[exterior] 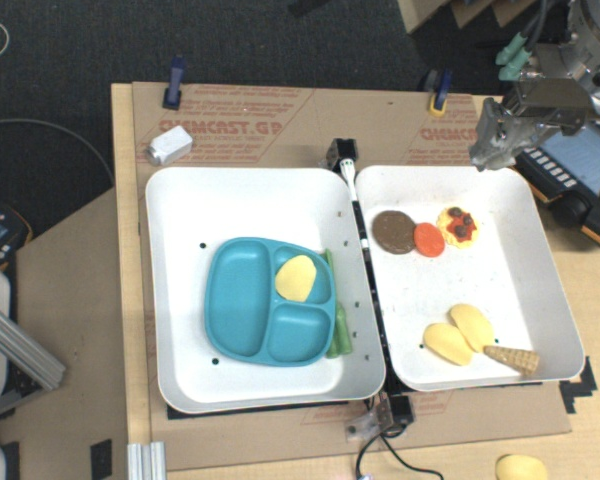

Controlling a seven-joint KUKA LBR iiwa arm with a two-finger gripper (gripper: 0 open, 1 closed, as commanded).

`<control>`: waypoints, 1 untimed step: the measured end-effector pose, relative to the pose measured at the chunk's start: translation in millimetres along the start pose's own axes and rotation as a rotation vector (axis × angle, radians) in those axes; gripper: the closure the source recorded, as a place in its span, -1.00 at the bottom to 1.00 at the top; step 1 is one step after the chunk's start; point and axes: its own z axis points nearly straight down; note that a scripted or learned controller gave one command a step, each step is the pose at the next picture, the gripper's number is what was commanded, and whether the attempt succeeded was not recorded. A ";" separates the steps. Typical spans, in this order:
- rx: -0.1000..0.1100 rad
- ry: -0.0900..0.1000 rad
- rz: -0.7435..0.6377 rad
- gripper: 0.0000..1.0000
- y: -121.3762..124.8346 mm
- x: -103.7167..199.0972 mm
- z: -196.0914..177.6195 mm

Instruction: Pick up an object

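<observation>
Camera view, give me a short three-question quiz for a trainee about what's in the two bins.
1. True or false: the blue divided plate sits in the left bin.
2. Which item lies on the blue divided plate? A) the ice cream cone B) a yellow piece C) the brown round disc
3. Fill in: the tool hangs over the right bin's ____ rim, far or near?

Key: 1 true. 2 B, in the plate's upper right compartment. 3 far, at the top right corner, apart from the food items.
</observation>
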 end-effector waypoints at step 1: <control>0.031 -0.004 0.009 1.00 -5.4 1.3 169.9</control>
